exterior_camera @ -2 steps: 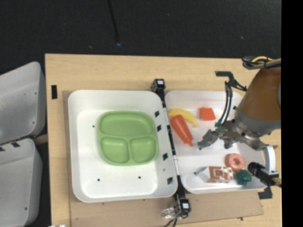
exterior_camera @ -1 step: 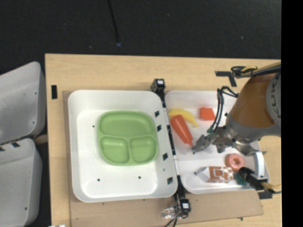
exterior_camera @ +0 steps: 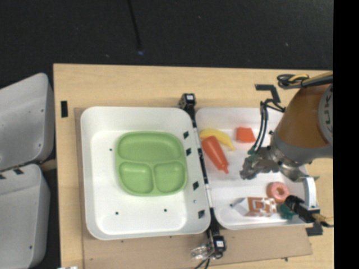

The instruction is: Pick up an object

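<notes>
Several toys lie in the right bin (exterior_camera: 224, 116); nearest the gripper (exterior_camera: 247, 171) is the orange carrot (exterior_camera: 215, 153), just off toward the divider shared with the left bin. Its long axis slants from the far edge toward the near one. Whether the pincer is released or clenched, I cannot tell.
</notes>
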Robot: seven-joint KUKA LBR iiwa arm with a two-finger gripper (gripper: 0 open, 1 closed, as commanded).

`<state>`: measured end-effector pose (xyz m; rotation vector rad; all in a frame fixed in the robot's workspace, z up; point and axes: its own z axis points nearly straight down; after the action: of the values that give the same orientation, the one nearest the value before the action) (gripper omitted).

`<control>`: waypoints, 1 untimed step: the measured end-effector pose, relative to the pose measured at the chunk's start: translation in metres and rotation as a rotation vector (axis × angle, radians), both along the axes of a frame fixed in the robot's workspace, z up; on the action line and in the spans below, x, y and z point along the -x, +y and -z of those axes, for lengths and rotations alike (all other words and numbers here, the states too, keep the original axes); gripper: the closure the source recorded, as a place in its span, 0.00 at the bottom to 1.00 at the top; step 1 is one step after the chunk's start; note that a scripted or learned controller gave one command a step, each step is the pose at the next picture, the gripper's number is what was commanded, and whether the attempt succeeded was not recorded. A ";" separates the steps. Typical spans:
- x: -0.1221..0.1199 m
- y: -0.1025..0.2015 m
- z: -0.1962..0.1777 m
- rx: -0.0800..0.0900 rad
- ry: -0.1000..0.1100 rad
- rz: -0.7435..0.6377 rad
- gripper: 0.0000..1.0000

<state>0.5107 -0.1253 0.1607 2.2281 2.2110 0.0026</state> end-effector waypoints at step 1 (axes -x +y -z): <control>-0.011 0.000 -0.058 0.001 -0.004 -0.011 1.00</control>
<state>0.5216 -0.1258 0.2188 2.2138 2.2202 0.0052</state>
